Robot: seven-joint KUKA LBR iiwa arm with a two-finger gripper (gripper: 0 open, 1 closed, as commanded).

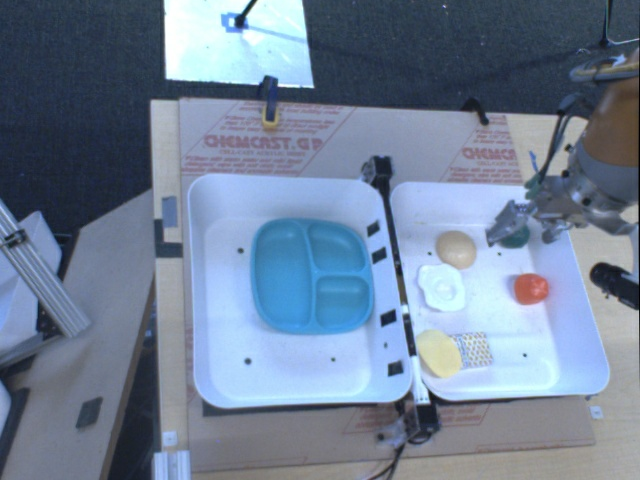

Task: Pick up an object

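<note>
fingers [527, 223] spread over right bin [580, 368], gripping nothing, near tan egg [456, 249].

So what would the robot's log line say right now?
gripper: above right bin, upper part | nearest: tan ball | also there: red ball, toy egg | blue tray: left bin

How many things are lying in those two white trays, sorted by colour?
Blue: 1, plate
Tan: 1, bun
White: 1, fried egg
Red-orange: 1, tomato
Yellow: 1, round piece
Patterned: 1, small patch
Dark green: 1, item under the end effector
Total: 7
</note>
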